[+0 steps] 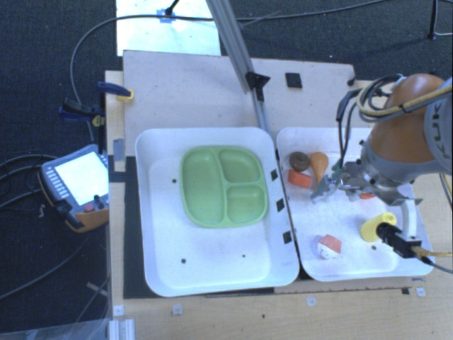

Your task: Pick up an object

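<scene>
— Well, where is the gripper [324,188] right now?

— Low over the right bin [354,218], near its left half. It points toward the left. Whether it is spread or closed, I cannot tell from this angle, and nothing shows as held in it.

— And the arm [407,129] behind it?

— It comes in from the right. Its rounded orange part bulges over the bin's right rim, with the grey wrist below it bent down and leftward to the gripper.

— What lies closest?

— A red block [299,179], just left of the gripper tip. Above that sit a brown round piece [299,161] and an orange carrot-shaped piece [320,163], touching or nearly so. A small red bit [366,195] peeks out beside the wrist.

— Anything further off in that bin?

— A red-and-white piece [328,246] toward the front, well apart from the gripper, and a yellow piece [373,228] to its right.

— And the other bin?

— The left bin [212,250] holds a green divided plate [223,185], lying flat near its middle.
</scene>
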Controlling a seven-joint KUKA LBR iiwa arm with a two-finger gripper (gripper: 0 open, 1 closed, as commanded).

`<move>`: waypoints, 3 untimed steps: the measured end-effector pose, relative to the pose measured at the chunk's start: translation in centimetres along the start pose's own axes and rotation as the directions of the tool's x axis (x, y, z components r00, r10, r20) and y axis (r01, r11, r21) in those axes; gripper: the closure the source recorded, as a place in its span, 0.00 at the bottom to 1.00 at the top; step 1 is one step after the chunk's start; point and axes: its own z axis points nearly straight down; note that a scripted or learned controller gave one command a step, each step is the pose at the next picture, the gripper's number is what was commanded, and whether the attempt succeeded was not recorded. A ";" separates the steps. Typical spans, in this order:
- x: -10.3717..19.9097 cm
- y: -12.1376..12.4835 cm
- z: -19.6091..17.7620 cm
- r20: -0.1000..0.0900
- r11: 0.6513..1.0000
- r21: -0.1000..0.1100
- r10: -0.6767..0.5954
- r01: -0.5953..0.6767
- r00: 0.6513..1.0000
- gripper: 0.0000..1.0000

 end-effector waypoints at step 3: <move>0.0 -0.8 -1.5 0.001 1.000 -0.009 -0.003 0.003 1.000 1.00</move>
